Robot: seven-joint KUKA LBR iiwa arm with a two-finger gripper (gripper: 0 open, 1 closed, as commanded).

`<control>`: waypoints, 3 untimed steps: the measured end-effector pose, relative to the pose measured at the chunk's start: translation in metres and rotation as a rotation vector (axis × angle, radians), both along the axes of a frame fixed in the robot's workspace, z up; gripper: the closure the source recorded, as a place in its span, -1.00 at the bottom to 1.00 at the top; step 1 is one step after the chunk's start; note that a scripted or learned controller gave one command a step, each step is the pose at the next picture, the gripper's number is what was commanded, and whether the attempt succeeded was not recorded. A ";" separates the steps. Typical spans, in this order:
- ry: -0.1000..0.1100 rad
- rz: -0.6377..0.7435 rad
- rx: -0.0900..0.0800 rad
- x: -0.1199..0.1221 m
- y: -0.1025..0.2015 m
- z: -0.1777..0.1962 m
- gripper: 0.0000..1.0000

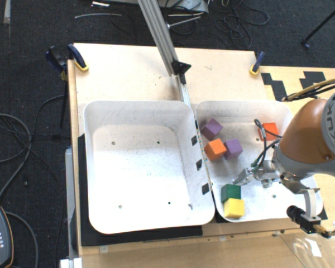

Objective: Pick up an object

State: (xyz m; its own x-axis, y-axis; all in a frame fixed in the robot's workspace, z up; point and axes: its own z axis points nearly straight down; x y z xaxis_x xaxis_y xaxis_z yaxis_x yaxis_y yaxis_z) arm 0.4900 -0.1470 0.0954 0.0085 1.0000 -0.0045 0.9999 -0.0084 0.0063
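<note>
Over right bin (251, 109): gripper (244, 177) low beside green cube (230, 192), stacked against yellow cube (234, 207). Finger state: cannot tell. Risk: shoving 2 touching cubes into wall, or clipping both, no clean grasp.

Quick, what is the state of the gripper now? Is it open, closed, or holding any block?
Gripper: cannot be told; it sits low in the right bin, just above the green block, and no block is seen held in it.
</note>
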 end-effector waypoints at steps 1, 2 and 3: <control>0.001 0.010 0.003 0.001 0.005 0.030 -1.00; 0.002 0.012 0.002 0.058 -0.006 -0.001 -1.00; 0.004 0.015 0.004 0.103 0.028 0.000 -1.00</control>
